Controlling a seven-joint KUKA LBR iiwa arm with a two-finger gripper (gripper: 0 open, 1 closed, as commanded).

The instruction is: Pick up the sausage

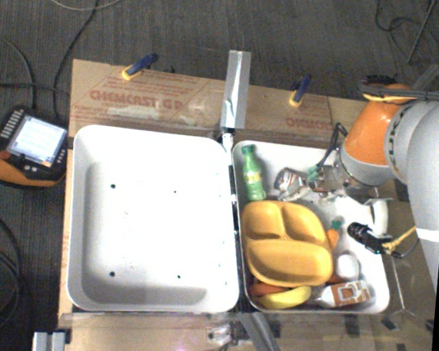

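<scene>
At the right bin's [381, 302] far edge, gripper [300, 182] hovers beside green bottle [250, 174]; finger state cannot be told.

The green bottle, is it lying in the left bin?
No, the green bottle lies in the right bin, near its left wall.

"CHEMCAST GP" on brown backing sheet [135, 93]

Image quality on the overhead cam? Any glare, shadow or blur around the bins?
Camera view: the left bin is bright, nearly washed out, with soft shadow along its inner left wall and bottom; the right bin is evenly lit; the arm is soft-edged, the gripper a blurry tangle; the green bottle and yellow clutter read fairly sharp.
</scene>
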